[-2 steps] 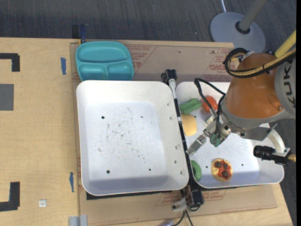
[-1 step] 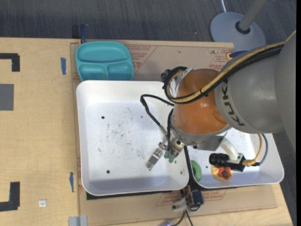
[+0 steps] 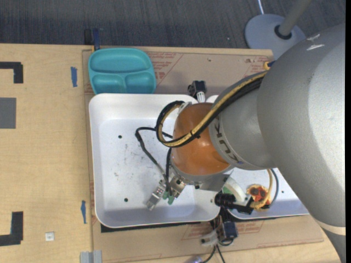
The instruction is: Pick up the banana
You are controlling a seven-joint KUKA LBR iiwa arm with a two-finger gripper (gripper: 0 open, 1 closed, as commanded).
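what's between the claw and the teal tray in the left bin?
In the camera view, bare white floor of the left bin, plus a loop of black cable, separates the claw from the teal tray.

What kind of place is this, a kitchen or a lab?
Most likely a robotics lab: a big grey arm reaches over shallow white bins on a cardboard-topped bench, with taped markers.

A teal divided tray [image 3: 122, 70] lies at the far edge of the desk [image 3: 44, 147], touching the far rim of the left white bin [image 3: 109, 163]. Blue tape marks [image 3: 73, 76] sit on the desk beside the tray, and black tape corners [image 3: 15, 73] near its left edge. A grey round stand base [image 3: 269, 30] rests on the dark carpet [image 3: 137, 10] beyond the desk's far right corner.
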